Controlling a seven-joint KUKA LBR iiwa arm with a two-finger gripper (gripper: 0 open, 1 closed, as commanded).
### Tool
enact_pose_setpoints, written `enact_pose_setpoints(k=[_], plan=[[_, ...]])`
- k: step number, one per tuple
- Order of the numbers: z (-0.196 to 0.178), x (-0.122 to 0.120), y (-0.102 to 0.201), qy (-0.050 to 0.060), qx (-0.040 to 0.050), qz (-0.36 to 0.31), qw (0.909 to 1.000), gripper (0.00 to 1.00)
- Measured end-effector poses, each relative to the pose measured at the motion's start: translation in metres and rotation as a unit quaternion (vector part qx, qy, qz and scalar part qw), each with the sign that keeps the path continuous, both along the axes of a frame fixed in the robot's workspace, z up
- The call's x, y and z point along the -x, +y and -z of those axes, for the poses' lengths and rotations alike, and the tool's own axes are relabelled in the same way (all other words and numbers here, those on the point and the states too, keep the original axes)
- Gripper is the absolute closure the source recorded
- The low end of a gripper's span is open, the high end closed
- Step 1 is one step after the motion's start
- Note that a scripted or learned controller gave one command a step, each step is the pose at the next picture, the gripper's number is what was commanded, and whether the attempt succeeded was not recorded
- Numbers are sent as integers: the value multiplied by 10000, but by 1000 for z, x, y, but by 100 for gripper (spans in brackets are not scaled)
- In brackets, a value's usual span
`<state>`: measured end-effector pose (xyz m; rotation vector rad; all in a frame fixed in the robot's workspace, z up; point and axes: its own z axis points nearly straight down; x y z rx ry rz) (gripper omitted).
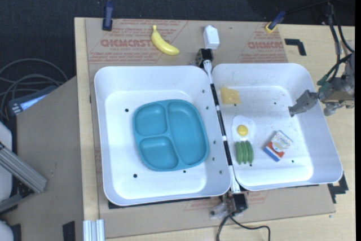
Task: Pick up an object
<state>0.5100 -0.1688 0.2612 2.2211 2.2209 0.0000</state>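
Claw [300,104] sits over the right bin [316,172], near its right wall; finger state cannot be told. Small carton [278,145], fried egg [242,131] and green pods [243,152] lie apart from it.

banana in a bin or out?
Out. The banana lies on the bench board behind the left bin, beyond its back rim, apart from the blue tray inside it.

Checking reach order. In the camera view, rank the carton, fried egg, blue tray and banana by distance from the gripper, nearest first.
From the gripper:
1. Carton, right bin, below it.
2. Fried egg, right bin, left side.
3. Blue tray, left bin.
4. Banana, on the board behind the left bin.
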Motion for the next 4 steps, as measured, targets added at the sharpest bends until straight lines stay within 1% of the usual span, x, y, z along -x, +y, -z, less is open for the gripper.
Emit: enact_pose_setpoints(k=[1,2,3,4], plan=[[120,-9,63,13,-6,-4,10000,0],[173,5,73,-60,22,3,10000,0],[176,-22,73,-10,0,0,10000,0],[176,-111,72,-1,0,-5,10000,0]])
